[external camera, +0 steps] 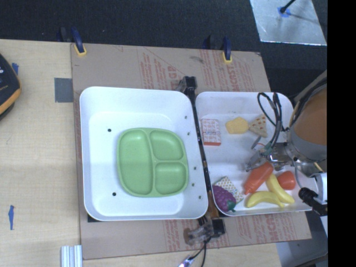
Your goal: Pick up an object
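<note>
Right now my gripper (pixel 261 159) sits low in the right bin (pixel 222 102), just at the carrot (pixel 257 178), though I cannot tell how its fingers stand. Around the carrot, a tomato (pixel 286 179) lies at three o'clock, a banana (pixel 271 194) at five o'clock, purple grapes (pixel 223 197) at eight o'clock, while a red-and-white packet (pixel 211 132), a yellow piece (pixel 237 125) and a cracker wedge (pixel 258 126) lie toward twelve o'clock. At nine o'clock, the left bin (pixel 100 149) holds a green divided plate (pixel 152 161).
</note>
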`<action>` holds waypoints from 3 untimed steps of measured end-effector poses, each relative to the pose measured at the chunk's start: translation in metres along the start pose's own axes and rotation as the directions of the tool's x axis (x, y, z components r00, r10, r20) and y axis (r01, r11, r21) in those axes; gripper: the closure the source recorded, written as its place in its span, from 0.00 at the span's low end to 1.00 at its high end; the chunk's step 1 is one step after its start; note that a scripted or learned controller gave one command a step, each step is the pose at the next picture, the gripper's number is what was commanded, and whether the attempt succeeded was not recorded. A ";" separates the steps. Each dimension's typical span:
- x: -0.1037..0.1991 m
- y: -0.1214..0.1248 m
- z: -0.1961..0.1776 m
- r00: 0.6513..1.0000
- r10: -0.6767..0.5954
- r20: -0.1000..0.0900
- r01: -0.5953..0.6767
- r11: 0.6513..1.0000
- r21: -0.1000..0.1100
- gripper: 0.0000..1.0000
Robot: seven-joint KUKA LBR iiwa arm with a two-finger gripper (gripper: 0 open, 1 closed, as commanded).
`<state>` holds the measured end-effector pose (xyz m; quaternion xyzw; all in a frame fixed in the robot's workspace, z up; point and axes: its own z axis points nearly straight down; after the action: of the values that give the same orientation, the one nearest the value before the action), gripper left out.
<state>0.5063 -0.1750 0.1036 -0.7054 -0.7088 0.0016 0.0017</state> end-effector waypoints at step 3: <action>-0.024 0.068 -0.072 1.000 0.001 0.000 -0.001 1.000 -0.003 0.00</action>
<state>0.5744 -0.1988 0.1751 -0.7059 -0.7083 0.0006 0.0005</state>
